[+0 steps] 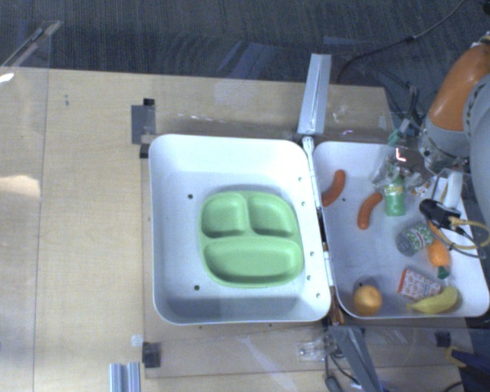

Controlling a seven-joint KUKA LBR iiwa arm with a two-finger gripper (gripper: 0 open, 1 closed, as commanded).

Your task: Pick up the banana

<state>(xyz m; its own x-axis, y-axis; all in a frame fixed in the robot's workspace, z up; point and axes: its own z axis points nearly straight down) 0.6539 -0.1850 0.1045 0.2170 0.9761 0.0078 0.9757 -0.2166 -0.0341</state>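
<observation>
The yellow banana (438,302) lies in the near right corner of the right bin (343,247), against its front wall. My gripper (398,168) hangs over the far part of that bin, well away from the banana. Just below the gripper stands a small green bottle (394,199). The view is too cluttered there to tell whether the two touch.
The right bin also holds two reddish sausages (333,187) (368,210), a grey can (414,239), an orange carrot-like piece (438,256), a red-patterned box (418,284) beside the banana and a yellow-orange round fruit (367,299). A green divided tray (251,237) sits in the left bin (171,219).
</observation>
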